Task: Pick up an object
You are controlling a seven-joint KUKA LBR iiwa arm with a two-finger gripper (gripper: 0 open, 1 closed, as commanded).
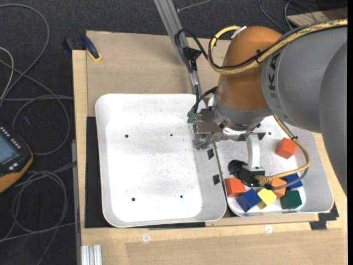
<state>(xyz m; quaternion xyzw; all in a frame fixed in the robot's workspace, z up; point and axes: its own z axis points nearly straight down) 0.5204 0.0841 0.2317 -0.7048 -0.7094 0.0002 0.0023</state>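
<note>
nearest, along the front wall of the right bin (317, 173), a tight cluster of blocks: orange block (235, 187), blue block (248, 199), yellow block (267, 196), green block (291, 201), touching or very nearly so. a little further back, alone toward the right wall, a red-orange cube (285, 148). none of these raised, all resting on the bin floor, so by the look of it nothing picked up yet.

further back again, the gripper (205, 138), low over the ridge where the two bins meet, well apart from the cube and short of the cluster. nothing visible in its grasp. released or clenched: cannot tell, hidden under the wrist from this angle.

alongside, the left bin (110, 164), white with a few dark specks. furthest, the wooden bench (138, 59) behind both bins.

judged overall: early in the task, no grasp made. left to do: settle on one block, bring the gripper over it, descend, close, lift clear. likely trouble: crowding at the front, with little room to straddle a single block. probably the easier target: the lone cube.
</note>
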